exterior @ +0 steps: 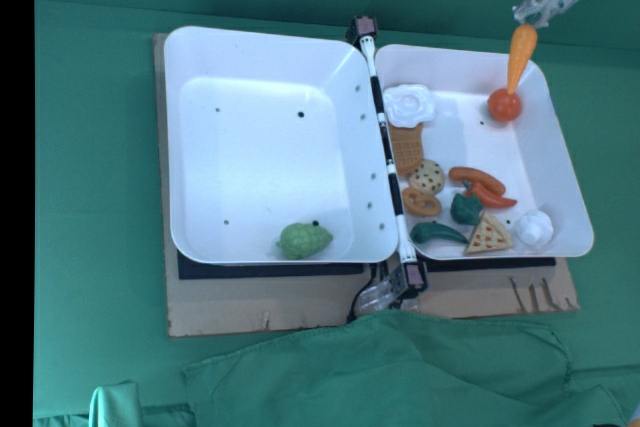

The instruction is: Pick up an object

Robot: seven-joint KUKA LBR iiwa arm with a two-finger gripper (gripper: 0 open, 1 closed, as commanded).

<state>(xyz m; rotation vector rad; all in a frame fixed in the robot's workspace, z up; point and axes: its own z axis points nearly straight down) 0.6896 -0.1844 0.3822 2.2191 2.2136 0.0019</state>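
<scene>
My gripper (533, 12) hangs at the top right, above the far right corner of the right bin (560, 145). It is shut on the wide end of an orange carrot (520, 57), which dangles point down above the bin. Just below the carrot's tip a red-orange ball (505, 105) lies on the bin floor. The right bin also holds a white fried egg (408, 103), a waffle strip (406, 147), a cookie (427, 177), a pretzel (420, 203), a red sausage (477, 179), a green pepper (438, 233), a wedge slice (488, 235) and a white lump (534, 228).
The left bin (200, 65) holds one green lumpy toy (304, 239) near its front wall. A black-and-white divider (385, 155) runs between the bins. Green cloth (400, 370) is bunched in front of the bench.
</scene>
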